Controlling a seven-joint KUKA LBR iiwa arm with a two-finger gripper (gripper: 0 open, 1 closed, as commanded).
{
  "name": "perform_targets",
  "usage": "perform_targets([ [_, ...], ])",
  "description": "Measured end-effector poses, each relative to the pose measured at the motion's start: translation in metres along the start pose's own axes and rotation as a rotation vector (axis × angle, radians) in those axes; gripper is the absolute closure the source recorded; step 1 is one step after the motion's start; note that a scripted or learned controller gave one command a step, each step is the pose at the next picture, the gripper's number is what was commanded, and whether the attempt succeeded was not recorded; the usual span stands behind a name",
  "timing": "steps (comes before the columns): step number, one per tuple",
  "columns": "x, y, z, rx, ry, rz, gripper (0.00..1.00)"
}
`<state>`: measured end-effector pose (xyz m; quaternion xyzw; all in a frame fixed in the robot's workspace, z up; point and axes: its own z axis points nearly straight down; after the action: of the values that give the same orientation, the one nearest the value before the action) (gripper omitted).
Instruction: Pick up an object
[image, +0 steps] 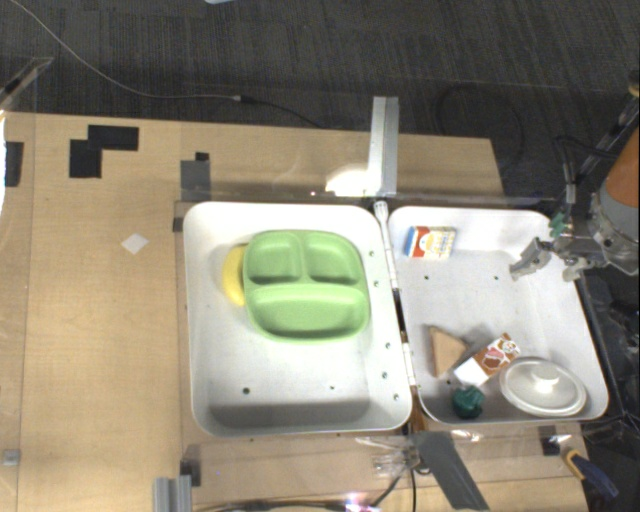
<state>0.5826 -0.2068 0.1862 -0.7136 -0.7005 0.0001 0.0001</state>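
The pincer (540, 256) hangs at the right bin's (490, 225) right edge, toward its far side; whether it is spread or pressed together cannot be told from here, and nothing shows in it.

Nearest is the small printed box (429, 242), lying to the pincer's left at the bin's far left corner, well apart from it across bare white floor, with its long axis running left to right. That looks the easiest pick, since nothing crowds it.

The other candidates sit in a cluster at the near side of the same bin: a tan wedge (448, 351), a brown-and-white packet (487, 360) just beside it, a dark green lump (467, 402) and a white lid (543, 387) (they sit close together, so a clean grasp there seems harder).

In the left bin (290, 400), farther left on the table (90, 330), a green tray (304, 284) overlaps something yellow (232, 277).
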Motion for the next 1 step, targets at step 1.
perform_targets([
  [1,0.0668,-0.0440,0.0377,0.002,0.001,-0.011,0.00],
])
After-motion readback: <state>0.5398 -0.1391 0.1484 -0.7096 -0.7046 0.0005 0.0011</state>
